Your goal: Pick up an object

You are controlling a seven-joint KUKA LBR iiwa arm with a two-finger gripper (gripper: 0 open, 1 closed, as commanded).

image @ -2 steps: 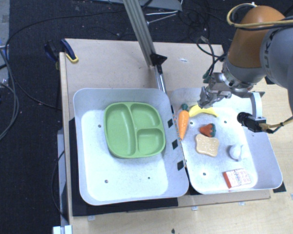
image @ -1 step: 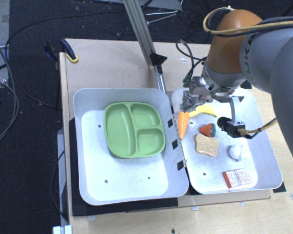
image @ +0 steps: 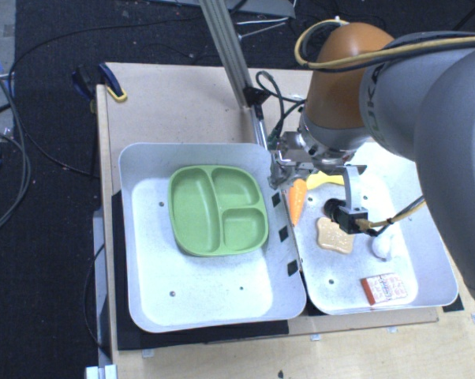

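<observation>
Carrot (image: 297, 200) sits in the right bin (image: 340, 290), at 6 o'clock from the gripper (image: 289, 167). Whether that gripper is open or closed, I cannot tell.

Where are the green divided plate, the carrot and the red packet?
green divided plate (image: 194, 208): camera view, floor of its largest compartment.
carrot (image: 297, 201): camera view, middle of its orange body.
red packet (image: 387, 288): camera view, centre of its top face.

camera: one, up above the bench (image: 174, 109) | looks: down, tilted | sees: left bin (image: 198, 290), right bin (image: 340, 287), whole
</observation>
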